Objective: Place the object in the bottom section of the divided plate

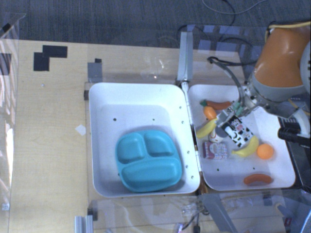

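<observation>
From the camera above the surface (53, 130), I take the blue divided plate (148, 161) as my landmark: it sits in the left bin (102, 106), its two small sections toward the far side and its one long bottom section (150, 171) toward the near edge. Everything I might pick lies to the plate's right, across the wall between the bins, in the right bin (286, 178). My hand (228, 123) is down among that clutter, and I cannot tell how far it is open or whether it has anything. Just beside it lie a yellow banana (206, 128), a small orange fruit (209, 112), a carrot (218, 104), a black-and-white spotted toy (238, 132) and a pale wrapped packet (215, 151); farther from the plate are a second banana (247, 148), an orange ball (265, 151) and a reddish sausage (258, 179). Which one is meant I cannot say; the nearer banana looks likeliest, curved, smooth and apt to slip. To do this step well I should close across its narrow middle, lift clear of the bin wall, and only then carry it toward the plate's long section.
</observation>
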